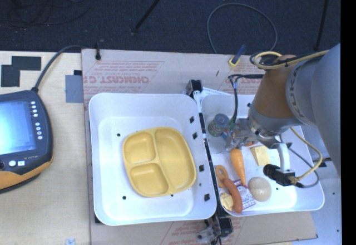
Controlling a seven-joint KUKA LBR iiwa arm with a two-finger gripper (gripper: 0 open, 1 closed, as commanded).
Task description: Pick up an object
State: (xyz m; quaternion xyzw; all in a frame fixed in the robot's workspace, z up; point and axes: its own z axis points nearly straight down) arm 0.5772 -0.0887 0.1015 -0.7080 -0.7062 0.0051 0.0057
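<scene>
Hovering low over the right white plastic bin (pixel 311 199), right above the long orange carrot (pixel 238 165), presumably lining up; gripper (pixel 243 139) grip state: can't tell.

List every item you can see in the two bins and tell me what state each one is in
Yellow divided plate: lying flat in the left bin, compartments bare.
Carrot: lying in the right bin.
Sausage: lying near the front wall.
Egg-shaped ball: resting beside the sausage.
Yellow block: lying beside the carrot.
</scene>
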